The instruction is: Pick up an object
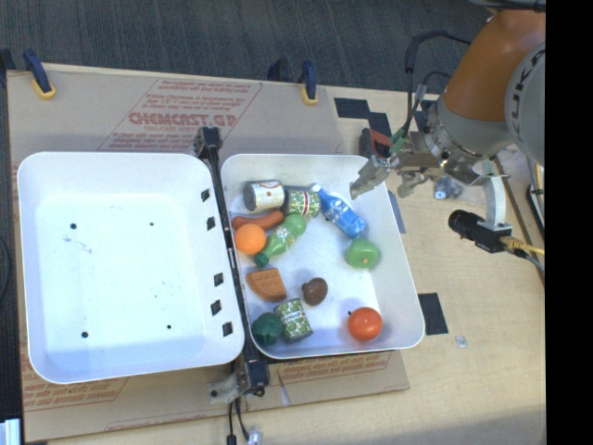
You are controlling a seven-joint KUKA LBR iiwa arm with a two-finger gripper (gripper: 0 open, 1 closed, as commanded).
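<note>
Gripper [387,176] hovers over top-right edge of right bin [405,272], fingers spread apart, nothing btwn them. Blue bottle [341,213] lies just below-left of it in the bin, w/ green apple [362,254] nearby.

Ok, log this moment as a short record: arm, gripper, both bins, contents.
arm: reaches in from the right, orange band above the wrist
gripper: above the right bin's upper right edge, nothing between its fingers
right bin: holds the items
contents: tomato, green apple, orange, blue bottle, small can, brown bread slice
left bin: white, beside the right bin
</note>
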